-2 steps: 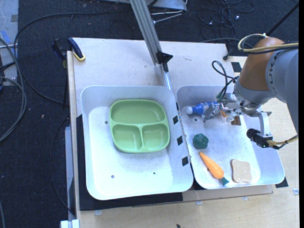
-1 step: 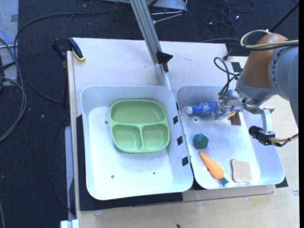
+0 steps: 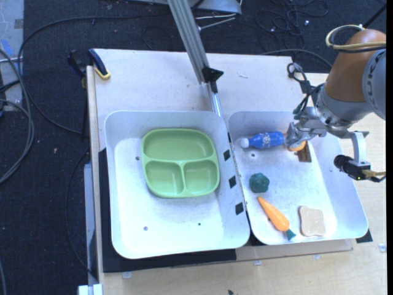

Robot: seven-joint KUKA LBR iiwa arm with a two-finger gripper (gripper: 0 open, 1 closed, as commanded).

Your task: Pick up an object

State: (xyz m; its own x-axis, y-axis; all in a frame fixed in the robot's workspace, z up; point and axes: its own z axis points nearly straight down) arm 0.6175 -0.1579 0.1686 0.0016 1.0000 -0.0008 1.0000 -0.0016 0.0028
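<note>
In the right bin (image 3: 344,189) a blue bottle (image 3: 264,141) with a white cap lies on its side near the far wall. My gripper (image 3: 297,137) hangs just off the bottle's right end, low over the bin. A small brown and orange thing (image 3: 303,152) lies directly beneath the gripper, partly hidden by it. A dark green lump (image 3: 260,181) sits in the middle of the bin. Near the front wall lie an orange carrot (image 3: 274,216) and a slice of bread (image 3: 312,220).
The left bin (image 3: 123,226) bears a light green divided plate (image 3: 181,162). A slanted metal pole (image 3: 193,35) rises from the far end of the divider between the bins. The arm (image 3: 353,72) reaches in from the right over the bench.
</note>
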